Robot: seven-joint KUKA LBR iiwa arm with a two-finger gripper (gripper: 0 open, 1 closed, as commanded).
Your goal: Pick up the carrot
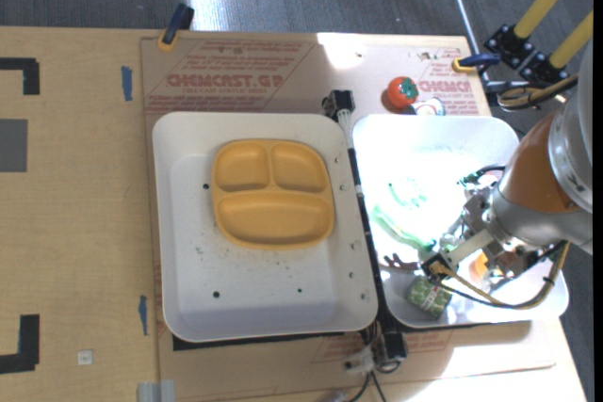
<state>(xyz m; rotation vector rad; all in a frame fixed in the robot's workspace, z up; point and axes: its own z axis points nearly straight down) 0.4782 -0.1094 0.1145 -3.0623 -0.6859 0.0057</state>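
A small green and white thing (429, 297) is lying closest to the lower edge of the frame, at the bottom of the right bin (424, 141), which is glaring white in strong light. Just above and right of it, the end effector (468, 251) is hanging low over that bin's lower right part, at the end of the grey arm (537, 193) with its orange band; how wide it is standing cannot be told. A small orange patch, apparently the carrot (478, 266), is showing just beneath the end effector, mostly hidden. A pale green strip (391, 226) is lying left of centre in the same bin. The left bin (188, 278) is holding a yellow divided plate (273, 191). Above the right bin, a red round thing (400, 92) is sitting on the cardboard (236, 61) covering the table (66, 202).
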